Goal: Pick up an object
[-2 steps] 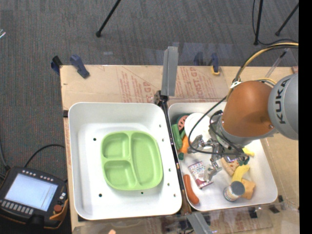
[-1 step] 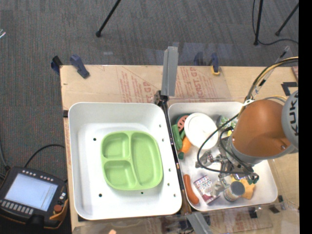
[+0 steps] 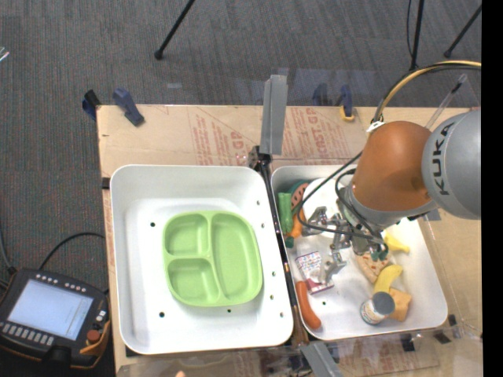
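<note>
Right bin (image 3: 437, 289) crowded with objects; open floor around green tray (image 3: 212, 258).

1. Both bins white: left bin (image 3: 126, 210), right bin (image 3: 428, 289).
2. Divided tray (image 3: 212, 258) in left bin: light green, plain.
3. Arm (image 3: 460, 167): grey, orange band (image 3: 393, 167) above the wrist.
4. Right bin, near side: yellow banana (image 3: 387, 276), silver can (image 3: 376, 309), tan piece (image 3: 399, 305) just beside it.
5. Left side of right bin: orange carrot (image 3: 309, 308), small packet (image 3: 312, 267) with red-and-white print, green item (image 3: 284, 209) at far corner.
6. Bench (image 3: 181, 136): brown cardboard, red lettering.
7. Floor (image 3: 94, 38): dark grey carpet.
8. Pendant (image 3: 51, 312), near left: black, pale screen.
</note>
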You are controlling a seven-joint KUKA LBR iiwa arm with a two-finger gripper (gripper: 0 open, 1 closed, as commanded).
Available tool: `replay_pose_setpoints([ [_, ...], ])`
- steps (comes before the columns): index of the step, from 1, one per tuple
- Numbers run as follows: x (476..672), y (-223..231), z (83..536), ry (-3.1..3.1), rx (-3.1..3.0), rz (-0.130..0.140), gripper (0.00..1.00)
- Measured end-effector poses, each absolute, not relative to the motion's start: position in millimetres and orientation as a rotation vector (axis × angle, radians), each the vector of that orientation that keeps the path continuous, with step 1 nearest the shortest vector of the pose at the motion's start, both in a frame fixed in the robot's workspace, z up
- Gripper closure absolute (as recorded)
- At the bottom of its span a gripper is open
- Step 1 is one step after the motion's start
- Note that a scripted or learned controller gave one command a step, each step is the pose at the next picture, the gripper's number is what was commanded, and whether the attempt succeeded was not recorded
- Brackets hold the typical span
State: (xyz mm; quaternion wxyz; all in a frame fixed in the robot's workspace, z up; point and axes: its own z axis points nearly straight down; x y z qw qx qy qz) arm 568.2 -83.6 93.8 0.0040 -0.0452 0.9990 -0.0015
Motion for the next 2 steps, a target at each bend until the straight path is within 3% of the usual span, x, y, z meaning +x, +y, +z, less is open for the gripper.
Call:
replay_pose_setpoints([
  [1, 494.3, -115, 93, 3.13, 0.04, 0.0, 0.0],
  [2, 548.1, -86, 93, 3.132, -0.115, -0.003, 0.0],
])
